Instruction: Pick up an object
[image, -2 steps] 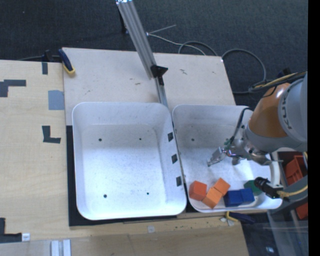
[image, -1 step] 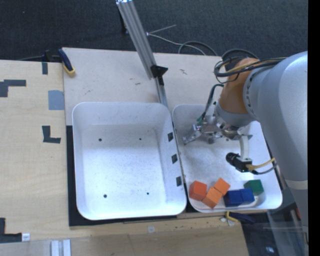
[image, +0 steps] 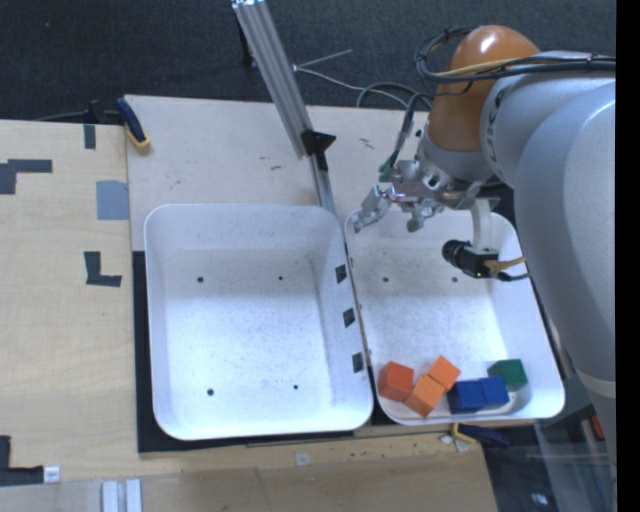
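Blocks (image: 447, 385) sit bunched at the right bin's (image: 420, 300) six o'clock edge, while the gripper (image: 388, 217), spread wide and holding nothing, hangs at twelve o'clock, so I think it must next go down there.

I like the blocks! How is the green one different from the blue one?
The green block is smaller; the blue block is longer. Green sits against the right bin's right edge, farther back; blue lies nearer the front rim, beside the orange blocks. Both are box-shaped and touch each other.
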